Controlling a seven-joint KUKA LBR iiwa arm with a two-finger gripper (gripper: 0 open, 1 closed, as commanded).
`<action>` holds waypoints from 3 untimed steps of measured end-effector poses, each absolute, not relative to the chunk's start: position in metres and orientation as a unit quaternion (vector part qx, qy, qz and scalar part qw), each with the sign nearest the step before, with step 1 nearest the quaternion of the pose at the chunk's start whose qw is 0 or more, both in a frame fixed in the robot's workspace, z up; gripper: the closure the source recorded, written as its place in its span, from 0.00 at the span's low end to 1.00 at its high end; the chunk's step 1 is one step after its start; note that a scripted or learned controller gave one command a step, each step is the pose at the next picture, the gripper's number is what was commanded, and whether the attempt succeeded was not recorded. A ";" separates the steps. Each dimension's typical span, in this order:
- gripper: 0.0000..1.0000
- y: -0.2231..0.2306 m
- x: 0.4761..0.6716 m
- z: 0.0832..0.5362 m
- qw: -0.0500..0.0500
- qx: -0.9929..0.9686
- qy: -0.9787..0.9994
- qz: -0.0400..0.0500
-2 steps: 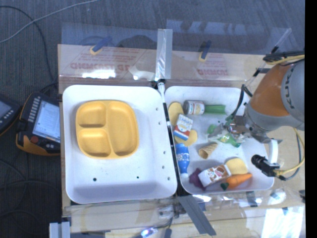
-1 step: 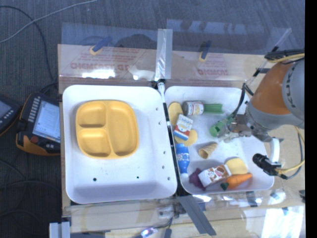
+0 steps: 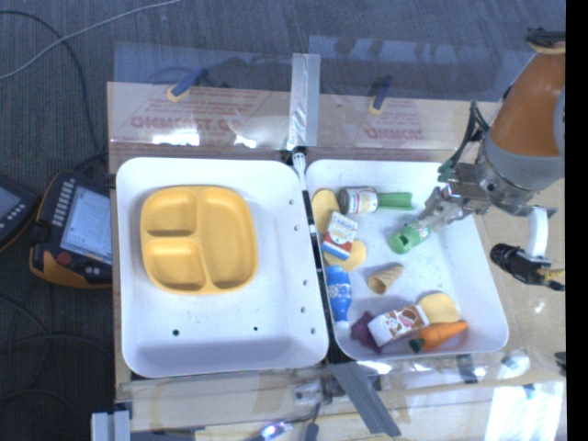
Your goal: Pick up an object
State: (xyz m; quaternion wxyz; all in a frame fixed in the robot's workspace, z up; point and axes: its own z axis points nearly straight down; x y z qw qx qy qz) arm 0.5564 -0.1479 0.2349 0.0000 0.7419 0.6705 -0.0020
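White plastic makes up both shallow bins on the bench in the camera view. The left bin [image 3: 165, 338] holds a yellow divided plate [image 3: 197, 237] with three compartments, lying flat toward the bin's upper left.

The right bin [image 3: 478, 274] holds a scatter of toy food, placed here relative to the small cone [image 3: 386, 276] near its middle. Up and to the left of the cone lie a jar with a green end [image 3: 372, 200], a yellow banana-like piece [image 3: 322, 208] against the dividing wall, and a red and white carton [image 3: 340, 237] on a yellow piece. Left of the cone a blue bottle [image 3: 338, 292] lies along the wall. Below and right of the cone sit a yellow lump [image 3: 439, 305], an orange carrot [image 3: 441, 334] and a dark red packet with a white label [image 3: 395, 325]. Up and right of the cone is a green bottle [image 3: 408, 237].

The gripper [image 3: 439, 209] hangs over the right bin just up and right of the green bottle, the tips close to it; whether it is wide or narrow I cannot tell, and nothing shows held in it.
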 end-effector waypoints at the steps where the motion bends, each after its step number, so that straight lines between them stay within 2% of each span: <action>1: 0.00 -0.148 0.556 0.235 0.000 0.742 0.670 -0.002; 2: 0.00 -0.150 0.599 0.161 -0.001 0.748 0.664 -0.003; 3: 0.00 -0.174 0.606 0.104 -0.001 0.714 0.700 -0.002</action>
